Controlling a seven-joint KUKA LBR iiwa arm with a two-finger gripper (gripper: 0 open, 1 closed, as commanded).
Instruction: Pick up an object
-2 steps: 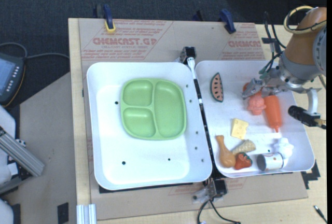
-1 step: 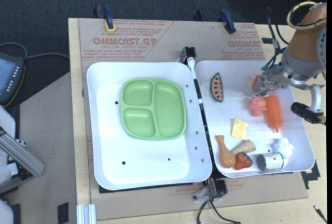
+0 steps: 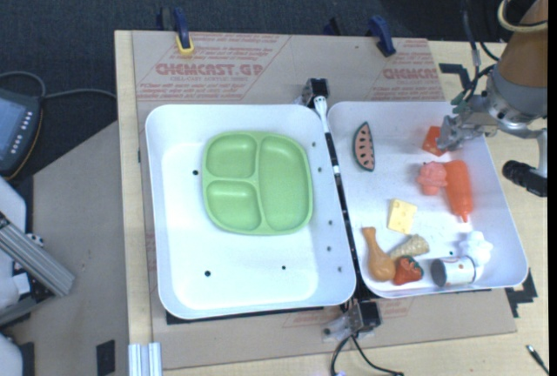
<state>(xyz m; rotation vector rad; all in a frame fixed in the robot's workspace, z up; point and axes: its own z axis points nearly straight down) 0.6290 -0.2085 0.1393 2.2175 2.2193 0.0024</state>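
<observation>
The right bin (image 3: 396,124) holds several toy foods. A small red-orange piece (image 3: 432,140) lies near its far right side. My gripper (image 3: 449,136) hangs low right beside that piece, at its right edge, reaching in from the right. Below them lie a pink piece (image 3: 432,177) and an orange carrot (image 3: 459,189). A watermelon slice (image 3: 363,146) rests toward the bin's left wall. Whether the gripper touches the red-orange piece cannot be made out.
A yellow cheese wedge (image 3: 402,216), a drumstick (image 3: 378,254), a red berry (image 3: 407,271) and a white and black cylinder (image 3: 454,270) crowd the right bin's near end. The left bin (image 3: 174,191) holds a green divided plate (image 3: 258,182).
</observation>
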